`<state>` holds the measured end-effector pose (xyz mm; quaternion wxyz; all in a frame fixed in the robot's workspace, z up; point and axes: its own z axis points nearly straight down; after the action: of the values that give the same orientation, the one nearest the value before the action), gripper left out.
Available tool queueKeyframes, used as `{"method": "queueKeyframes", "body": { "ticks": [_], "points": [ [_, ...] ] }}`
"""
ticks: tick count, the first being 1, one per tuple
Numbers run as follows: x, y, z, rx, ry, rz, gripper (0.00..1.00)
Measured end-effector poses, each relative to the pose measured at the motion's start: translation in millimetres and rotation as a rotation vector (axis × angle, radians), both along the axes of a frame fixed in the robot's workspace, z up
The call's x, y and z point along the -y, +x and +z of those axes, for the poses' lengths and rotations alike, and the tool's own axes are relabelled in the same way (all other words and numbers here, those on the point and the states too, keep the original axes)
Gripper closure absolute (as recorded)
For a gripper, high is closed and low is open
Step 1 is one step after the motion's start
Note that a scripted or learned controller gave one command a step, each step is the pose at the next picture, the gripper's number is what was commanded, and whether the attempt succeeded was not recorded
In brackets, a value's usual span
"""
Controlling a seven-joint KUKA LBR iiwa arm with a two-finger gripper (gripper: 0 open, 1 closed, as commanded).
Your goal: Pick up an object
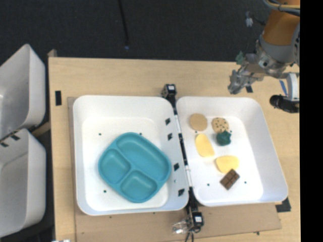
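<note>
The right bin (262,135) holds several small food pieces: a tan round cookie (198,121), a chocolate-chip cookie (219,124), a dark teal lump (223,138), a pale yellow oval (204,145), a yellow wedge (226,163) and a brown chocolate square (229,179). My gripper (239,80) hangs above the bench just behind the right bin's far edge, well apart from all the pieces. Nothing is seen between its fingers.
The left bin (83,135) holds a blue three-compartment tray (133,166). White containers (20,100) stand off the bench at the left. A black clip (169,90) sits where the bins meet at the back.
</note>
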<state>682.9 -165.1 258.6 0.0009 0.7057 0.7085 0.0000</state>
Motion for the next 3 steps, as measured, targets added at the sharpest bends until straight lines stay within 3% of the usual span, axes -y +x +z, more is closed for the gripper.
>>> {"method": "queueKeyframes", "body": {
  "ticks": [2, 3],
  "points": [
    [-101.2, -40.4, 11.6, -0.002, 0.002, 0.001, 1.0],
    [-150.1, -47.2, 12.2, -0.001, 0.002, 0.003, 1.0]
  ]
}}
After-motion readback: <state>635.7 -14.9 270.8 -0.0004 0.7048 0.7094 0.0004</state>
